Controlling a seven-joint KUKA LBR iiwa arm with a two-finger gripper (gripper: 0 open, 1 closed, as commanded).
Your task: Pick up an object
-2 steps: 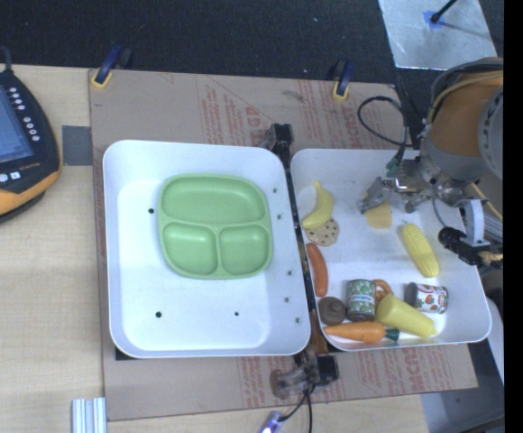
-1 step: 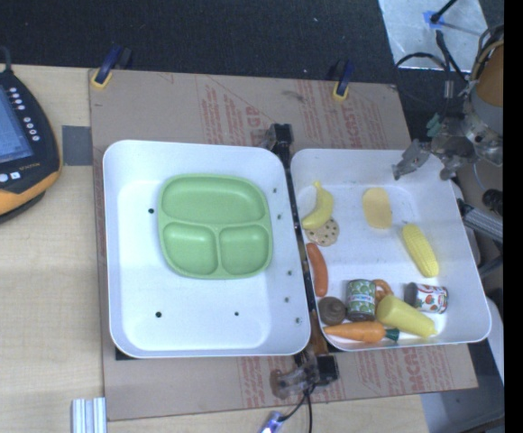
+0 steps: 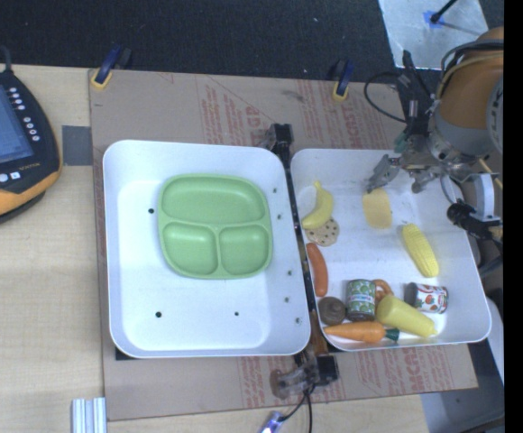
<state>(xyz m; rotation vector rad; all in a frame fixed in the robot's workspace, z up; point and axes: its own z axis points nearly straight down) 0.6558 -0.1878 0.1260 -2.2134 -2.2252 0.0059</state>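
Item: yellow block (image 3: 378,209), far part of the right bin (image 3: 478,269), just under your pincer (image 3: 399,175), which hangs spread wide and holds nothing. Likely light, stiff, smooth plastic; grip it across its flat sides

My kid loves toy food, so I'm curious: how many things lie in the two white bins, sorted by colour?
Yellow: 4: banana, block, corn, squash
Orange: 2: carrot, sausage
Green: 2: divided plate, can
Brown: 2: cookie, round piece
Red-white: 1: small can
Total: 11
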